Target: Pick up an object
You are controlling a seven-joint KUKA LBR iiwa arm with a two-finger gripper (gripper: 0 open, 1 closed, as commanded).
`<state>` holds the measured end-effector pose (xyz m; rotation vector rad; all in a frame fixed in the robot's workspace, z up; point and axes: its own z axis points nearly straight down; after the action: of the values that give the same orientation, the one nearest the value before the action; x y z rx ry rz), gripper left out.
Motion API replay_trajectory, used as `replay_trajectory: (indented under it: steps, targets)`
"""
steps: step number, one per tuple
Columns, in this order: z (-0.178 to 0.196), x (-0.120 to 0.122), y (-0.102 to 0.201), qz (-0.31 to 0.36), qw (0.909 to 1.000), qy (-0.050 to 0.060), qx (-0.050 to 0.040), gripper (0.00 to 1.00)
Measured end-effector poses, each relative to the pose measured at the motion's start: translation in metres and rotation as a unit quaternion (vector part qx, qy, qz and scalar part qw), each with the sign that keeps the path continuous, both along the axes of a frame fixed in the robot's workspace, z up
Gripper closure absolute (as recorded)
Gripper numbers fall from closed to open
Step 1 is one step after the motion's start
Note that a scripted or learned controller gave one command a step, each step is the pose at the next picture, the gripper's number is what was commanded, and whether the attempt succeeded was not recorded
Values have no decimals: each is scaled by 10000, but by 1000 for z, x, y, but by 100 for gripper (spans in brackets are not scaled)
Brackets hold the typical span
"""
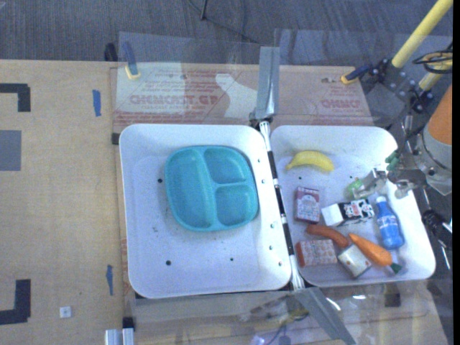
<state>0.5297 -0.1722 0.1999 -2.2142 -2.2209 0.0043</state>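
Nearest, at the front of the right bin (pixel 345 131): a white block (pixel 354 262) touching an orange carrot (pixel 370 248), with a reddish packet (pixel 316 252) just beside.

Behind those, all in a crowd: a red sausage (pixel 327 232), a blue bottle (pixel 389 225), a black-and-white box (pixel 352 211) and a small red box (pixel 307 205).

Off alone near the back of that same bin: a yellow banana (pixel 310 162), well apart from everything else.

Over in the left bin (pixel 144 264): a blue-green plate (pixel 212 187) with three parts.

Hanging over the right side of the right bin, near the bottle: the gripper (pixel 377 182), on a grey arm. Spread or pressed together? Cannot tell from up here.

Probably best to go for the banana. Looks light, likely a toy, so a bit hard and smooth, maybe slippery. Curved too, so likely to spin away if poked at one end. Best to pinch across the fat middle, from both long sides. Not easy to break, by the look of it. Plenty of bare bin floor around it for coming down.
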Motion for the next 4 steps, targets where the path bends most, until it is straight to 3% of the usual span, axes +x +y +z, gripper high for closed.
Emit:
replay_trajectory:
  steps: [1,2,3,4]
  targets:
    - [-76,5,-51,300,9995,-35,5,0]
    - [-95,44,-48,507,9986,-147,20,0]
    - [-79,50,-49,501,9985,-241,4,100]
    - [-80,49,-50,496,9985,-229,2,0]
